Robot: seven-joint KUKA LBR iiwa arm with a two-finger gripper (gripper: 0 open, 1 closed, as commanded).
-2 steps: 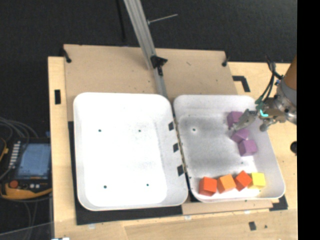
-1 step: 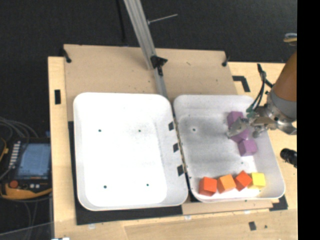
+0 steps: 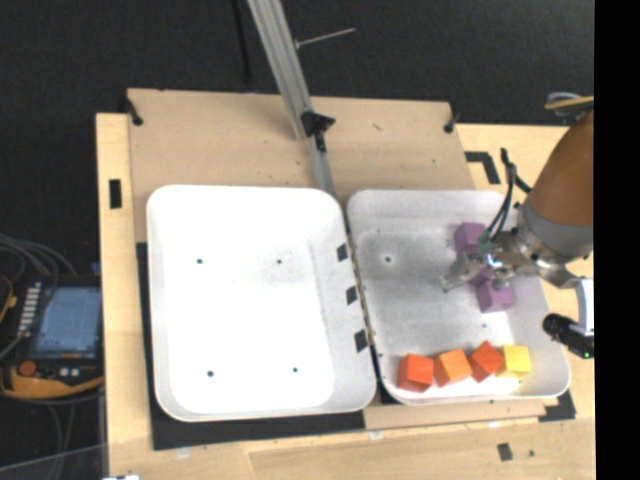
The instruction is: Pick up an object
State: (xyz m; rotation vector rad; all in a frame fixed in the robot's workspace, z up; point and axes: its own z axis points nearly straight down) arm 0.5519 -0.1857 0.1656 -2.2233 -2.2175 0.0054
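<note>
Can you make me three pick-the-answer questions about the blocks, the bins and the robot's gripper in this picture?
1. Where do the blocks lie?
A. in the left bin
B. in the right bin
C. on the wooden bench

2. How many blocks sit in the row along the right bin's near edge?
A. two
B. four
C. six

3. Where is the gripper?
A. over the left bin
B. low over the right bin, by the purple blocks
C. outside both bins

Answers:
1 B: every block lies in the right bin.
2 B: orange block, lighter orange block, tilted orange block, yellow block.
3 B: the gripper sits between the upper purple block and the lower purple block.
</note>
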